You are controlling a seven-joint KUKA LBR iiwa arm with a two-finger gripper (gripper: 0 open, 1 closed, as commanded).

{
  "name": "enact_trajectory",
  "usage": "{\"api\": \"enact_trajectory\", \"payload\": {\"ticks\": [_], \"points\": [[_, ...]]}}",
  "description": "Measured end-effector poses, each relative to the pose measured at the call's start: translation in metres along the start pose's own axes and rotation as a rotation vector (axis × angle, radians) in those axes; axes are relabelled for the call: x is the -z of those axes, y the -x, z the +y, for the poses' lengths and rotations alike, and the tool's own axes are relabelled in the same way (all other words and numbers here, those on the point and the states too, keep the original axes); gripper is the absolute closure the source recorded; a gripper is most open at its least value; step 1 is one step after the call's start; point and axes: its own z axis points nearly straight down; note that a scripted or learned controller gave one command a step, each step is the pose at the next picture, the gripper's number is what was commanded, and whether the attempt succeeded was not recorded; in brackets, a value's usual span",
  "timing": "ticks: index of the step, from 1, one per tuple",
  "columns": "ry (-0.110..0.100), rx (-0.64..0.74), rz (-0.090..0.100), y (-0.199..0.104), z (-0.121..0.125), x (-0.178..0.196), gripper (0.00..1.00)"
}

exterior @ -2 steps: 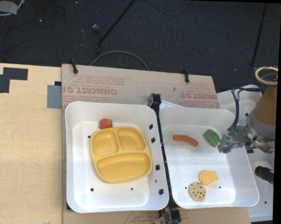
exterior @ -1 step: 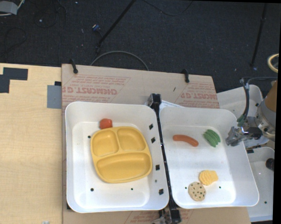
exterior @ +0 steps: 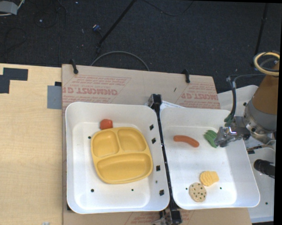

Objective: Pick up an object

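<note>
Pincer (exterior: pixel 222 136) of mine sits at the right bin's (exterior: pixel 249 196) three o'clock edge, touching a green toy (exterior: pixel 211 136); whether it pinches the toy I cannot tell. Just toward nine o'clock lies a sausage (exterior: pixel 186 141). At six o'clock rest a waffle (exterior: pixel 208 177) and a cookie (exterior: pixel 197 192). The left bin (exterior: pixel 77 186) holds a yellow tray (exterior: pixel 121 154), a tomato (exterior: pixel 106 124) at its eleven o'clock.

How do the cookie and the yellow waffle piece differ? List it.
The cookie is pale tan with dark chips; the waffle piece is plain yellow with ridges. The cookie lies nearer the bin's front edge, the waffle piece just behind it. Both are small, flat, roundish toy foods, lying close together in the right bin.
</note>
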Motion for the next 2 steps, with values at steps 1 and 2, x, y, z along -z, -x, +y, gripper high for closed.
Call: {"api": "enact_trajectory", "payload": {"ticks": [1,2], "points": [[-0.002,-0.001,0.000,-0.048,-0.012,0.003,1.00],[-0.004,-0.002,0.000,-0.095,-0.023,-0.002,1.00]]}}
